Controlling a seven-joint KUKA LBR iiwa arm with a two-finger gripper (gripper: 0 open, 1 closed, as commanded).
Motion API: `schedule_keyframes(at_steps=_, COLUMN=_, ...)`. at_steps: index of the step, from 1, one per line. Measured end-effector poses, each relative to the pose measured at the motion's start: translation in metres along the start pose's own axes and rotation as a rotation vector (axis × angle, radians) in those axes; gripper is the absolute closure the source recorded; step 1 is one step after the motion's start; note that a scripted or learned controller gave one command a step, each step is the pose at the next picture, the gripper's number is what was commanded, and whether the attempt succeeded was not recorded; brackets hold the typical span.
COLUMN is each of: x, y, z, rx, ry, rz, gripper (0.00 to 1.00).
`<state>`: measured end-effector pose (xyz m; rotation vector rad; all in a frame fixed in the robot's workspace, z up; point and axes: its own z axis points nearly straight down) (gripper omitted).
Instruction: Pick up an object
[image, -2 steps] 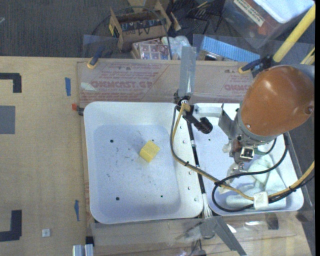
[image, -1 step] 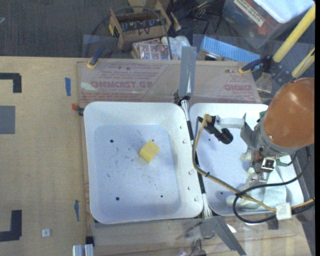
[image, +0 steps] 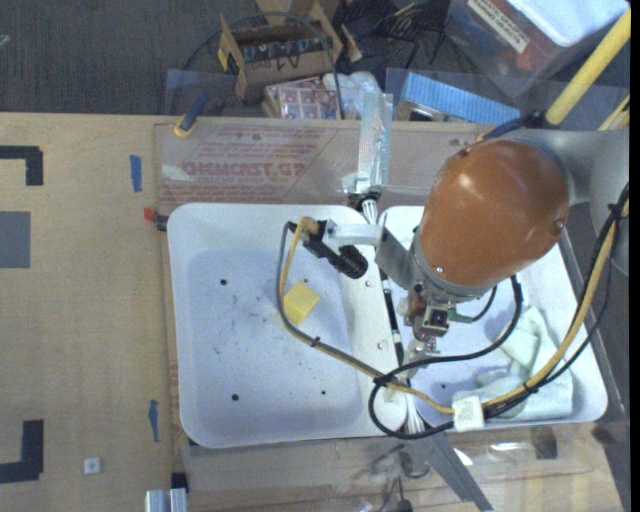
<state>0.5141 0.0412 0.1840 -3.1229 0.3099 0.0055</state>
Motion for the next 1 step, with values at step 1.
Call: schedule_keyframes(at_steps=1, x=0.0001, y=-0.0001, z=-0.0094, rx=0.003, ry=-0.004, rz=0.006, gripper=1.00)
